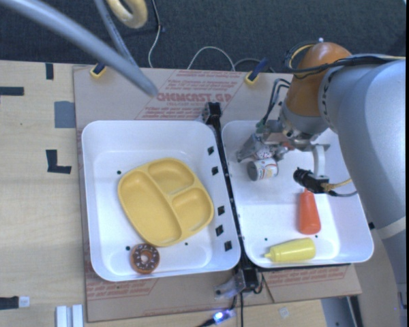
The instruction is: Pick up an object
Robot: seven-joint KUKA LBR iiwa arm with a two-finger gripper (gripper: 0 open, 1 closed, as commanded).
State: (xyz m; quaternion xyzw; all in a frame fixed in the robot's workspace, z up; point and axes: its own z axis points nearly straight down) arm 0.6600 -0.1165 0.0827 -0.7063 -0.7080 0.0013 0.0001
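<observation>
My gripper (264, 152) is low in the right bin (351, 247), in its upper left part, under the orange-banded wrist. A small white cup-like object (262, 170) lies right at the gripper's tip, touching or nearly touching it; I cannot tell whether it is held. An orange carrot-shaped object (309, 212) lies in the bin's middle right, apart from the gripper. A yellow squeeze bottle (291, 251) lies on its side near the bin's front edge.
The left bin (95, 182) holds a yellow divided plate (165, 199) and a brown donut (144, 258) at its front. A black divider (221, 182) runs between the bins. The arm's body covers the right bin's far right side.
</observation>
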